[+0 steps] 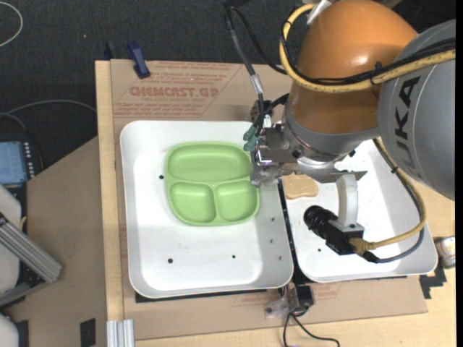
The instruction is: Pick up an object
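green plate point(210, 183) in left bin point(145, 215), tan piece point(300, 187) right.

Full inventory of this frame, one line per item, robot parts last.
bin: 2, white, side by side on the bench, the other to its right
divided plate: 1, light green with three compartments, lying flat in the left bin
flat piece: 1, tan, in the right bin near its left wall, partly hidden under the wrist
cardboard sheet: 1, brown with red print, under both bins
clip: 1, blue, at the sheet's far left corner
arm: 1, grey with an orange band, reaching in from the right over the right bin
gripper: 1, metal, above the seam between the bins at the plate's right edge
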Robot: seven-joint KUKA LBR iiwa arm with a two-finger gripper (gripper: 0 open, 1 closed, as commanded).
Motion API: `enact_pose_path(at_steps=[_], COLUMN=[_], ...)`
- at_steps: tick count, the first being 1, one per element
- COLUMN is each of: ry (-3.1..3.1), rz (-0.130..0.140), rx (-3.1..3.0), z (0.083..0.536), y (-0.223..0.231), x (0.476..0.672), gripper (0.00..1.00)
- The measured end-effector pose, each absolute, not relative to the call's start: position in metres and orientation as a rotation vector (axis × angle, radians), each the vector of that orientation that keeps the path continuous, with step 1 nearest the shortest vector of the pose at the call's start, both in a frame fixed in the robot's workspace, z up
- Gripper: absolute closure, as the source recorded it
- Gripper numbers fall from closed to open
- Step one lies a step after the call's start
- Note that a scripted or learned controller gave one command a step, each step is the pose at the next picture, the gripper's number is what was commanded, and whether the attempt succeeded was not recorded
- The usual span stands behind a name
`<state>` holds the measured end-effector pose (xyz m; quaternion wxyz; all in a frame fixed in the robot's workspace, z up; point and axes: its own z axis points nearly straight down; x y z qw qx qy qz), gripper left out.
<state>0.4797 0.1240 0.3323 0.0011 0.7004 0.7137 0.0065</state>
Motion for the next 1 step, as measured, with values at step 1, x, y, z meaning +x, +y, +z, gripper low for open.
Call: enact_pose_path(at_steps=[1], ry=[2.213], rz=[0.006], rx=[2.223], z=[0.3684], y=[0.0598], x=[0.4799], gripper=[1.0])
